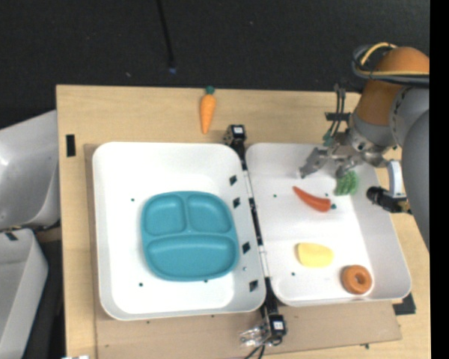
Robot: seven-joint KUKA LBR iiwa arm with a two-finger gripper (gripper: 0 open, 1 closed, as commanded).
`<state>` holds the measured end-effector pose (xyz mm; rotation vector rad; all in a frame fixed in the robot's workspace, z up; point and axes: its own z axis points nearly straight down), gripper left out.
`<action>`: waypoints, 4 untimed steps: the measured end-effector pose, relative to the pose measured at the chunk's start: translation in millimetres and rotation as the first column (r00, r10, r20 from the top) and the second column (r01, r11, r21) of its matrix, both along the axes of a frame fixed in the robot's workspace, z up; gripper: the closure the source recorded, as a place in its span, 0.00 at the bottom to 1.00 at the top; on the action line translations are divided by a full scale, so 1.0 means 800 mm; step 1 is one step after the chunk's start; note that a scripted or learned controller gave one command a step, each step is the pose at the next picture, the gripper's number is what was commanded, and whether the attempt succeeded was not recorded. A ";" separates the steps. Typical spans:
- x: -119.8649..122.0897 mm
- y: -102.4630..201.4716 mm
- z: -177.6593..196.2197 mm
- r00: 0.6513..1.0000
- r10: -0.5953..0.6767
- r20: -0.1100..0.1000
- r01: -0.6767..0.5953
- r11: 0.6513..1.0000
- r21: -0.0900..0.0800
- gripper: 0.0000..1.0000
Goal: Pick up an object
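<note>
A grey robot arm with an orange band reaches in from the right, its claw (325, 163) low over the far part of the right-hand white bin (382, 275). Whether the claw is wide or narrow cannot be told — the dark metal parts blur together at this angle, and nothing is plainly held.

The step in hand looks like the approach: the claw is down among the objects but has not yet lifted anything. The nearest candidates are a small green object (347, 182), just beside the claw on its right, and a red pepper (313, 199), lying just in front of it. Next, the claw would need to settle squarely over one of them and close.

Well apart, nearer the camera, lie a yellow lemon-like piece (314, 255) and a brown doughnut (356, 279). The left bin (112, 275) holds a teal divided plate (188, 235). An orange carrot (207, 110) rests on the wooden surface (135, 111) beyond the bins.
</note>
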<state>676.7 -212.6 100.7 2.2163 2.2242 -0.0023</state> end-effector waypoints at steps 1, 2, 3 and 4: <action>0.002 -0.001 0.017 1.000 0.002 0.005 -0.002 1.000 -0.004 1.00; 0.002 -0.007 0.074 1.000 -0.002 0.006 0.002 1.000 -0.001 1.00; 0.010 -0.001 0.150 1.000 0.000 0.007 0.000 1.000 0.000 1.00; 0.006 -0.006 0.232 1.000 -0.001 0.009 0.001 1.000 -0.002 1.00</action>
